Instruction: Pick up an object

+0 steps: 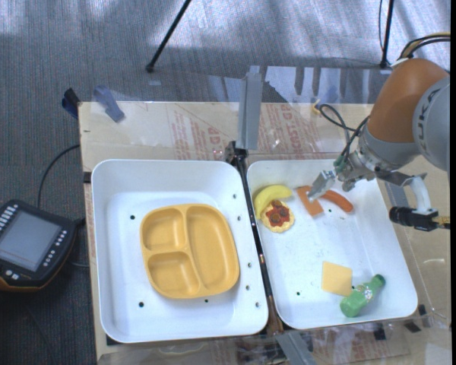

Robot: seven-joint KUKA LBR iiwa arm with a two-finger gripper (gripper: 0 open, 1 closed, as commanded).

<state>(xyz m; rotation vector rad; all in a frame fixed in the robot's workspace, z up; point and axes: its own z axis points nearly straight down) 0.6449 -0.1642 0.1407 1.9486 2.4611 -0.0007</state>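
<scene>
Two white bins sit side by side, and going left to right, the left bin (114,204), well away from the gripper (321,182), holds just a yellow divided plate (190,249), while the right bin (395,257) has all the pickable stuff: a banana (270,197) and a little pizza slice (278,216) just off the gripper's far side, an orange carrot-like piece (311,204) right under its tip, and a sausage (339,201) just beside it toward the arm. Further out toward the front sit a cheese slice (336,278) and a green bottle (362,296). My guess is it's hanging low over the carrot piece because that's the target, but I honestly can't tell how the tool itself is set.
</scene>
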